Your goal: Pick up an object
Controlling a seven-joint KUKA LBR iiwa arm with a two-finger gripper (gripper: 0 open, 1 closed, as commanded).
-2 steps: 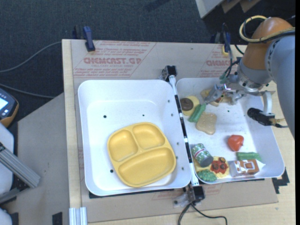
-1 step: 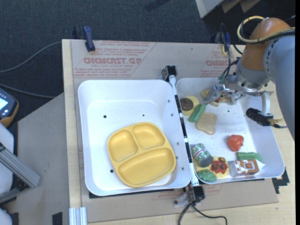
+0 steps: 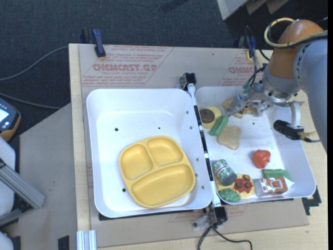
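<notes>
My gripper (image 3: 243,102) hangs low over the far end of the right bin (image 3: 296,155), reaching in from the right. A small yellowish toy (image 3: 230,107) lies right beside its tip, partly hidden by it. Just to the left are a brown round piece (image 3: 208,115) and a green stick-shaped toy (image 3: 219,124). A tan bread slice (image 3: 229,137) lies nearer the bin's middle. I cannot see anything held.
The right bin also holds a red toy (image 3: 261,158), a green can (image 3: 223,172), a green pod (image 3: 274,174), a red-and-green piece (image 3: 240,186) and a small carton (image 3: 273,186) along its near side. A yellow divided plate (image 3: 157,172) lies in the left bin (image 3: 104,113).
</notes>
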